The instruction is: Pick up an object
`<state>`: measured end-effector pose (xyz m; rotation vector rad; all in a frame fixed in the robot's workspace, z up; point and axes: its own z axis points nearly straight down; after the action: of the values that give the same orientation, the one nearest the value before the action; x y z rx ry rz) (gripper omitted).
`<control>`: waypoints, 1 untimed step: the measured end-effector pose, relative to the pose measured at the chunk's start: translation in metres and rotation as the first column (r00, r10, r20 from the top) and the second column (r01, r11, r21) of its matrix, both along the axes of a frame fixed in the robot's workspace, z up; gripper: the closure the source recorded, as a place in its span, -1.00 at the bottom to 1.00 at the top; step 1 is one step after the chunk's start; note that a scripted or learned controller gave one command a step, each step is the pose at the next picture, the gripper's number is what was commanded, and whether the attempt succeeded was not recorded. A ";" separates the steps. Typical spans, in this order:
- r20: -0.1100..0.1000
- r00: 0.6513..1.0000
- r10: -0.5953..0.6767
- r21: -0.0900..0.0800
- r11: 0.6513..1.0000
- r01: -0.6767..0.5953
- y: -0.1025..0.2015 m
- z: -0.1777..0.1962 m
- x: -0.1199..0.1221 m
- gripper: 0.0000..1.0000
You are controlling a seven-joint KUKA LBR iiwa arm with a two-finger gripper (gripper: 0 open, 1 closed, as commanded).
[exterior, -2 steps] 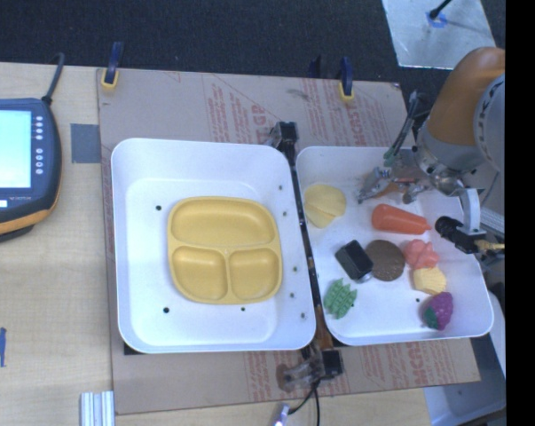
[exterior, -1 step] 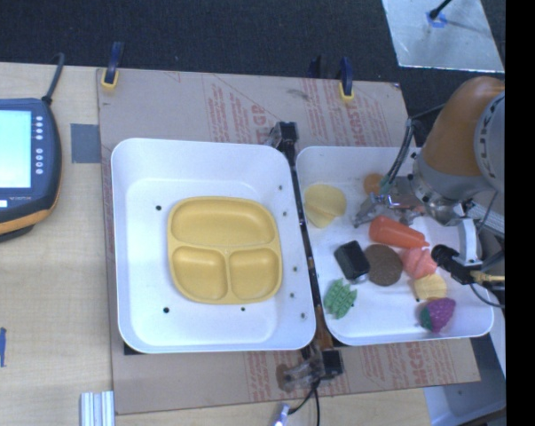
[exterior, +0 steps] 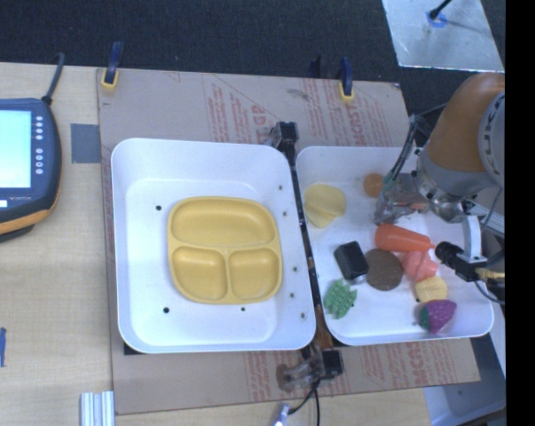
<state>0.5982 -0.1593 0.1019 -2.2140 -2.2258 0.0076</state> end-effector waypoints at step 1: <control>0.000 1.000 0.001 0.000 1.000 -0.001 0.000 0.000 0.000 -1.00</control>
<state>0.5981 -0.1593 0.1018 -2.2134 -2.2264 0.0086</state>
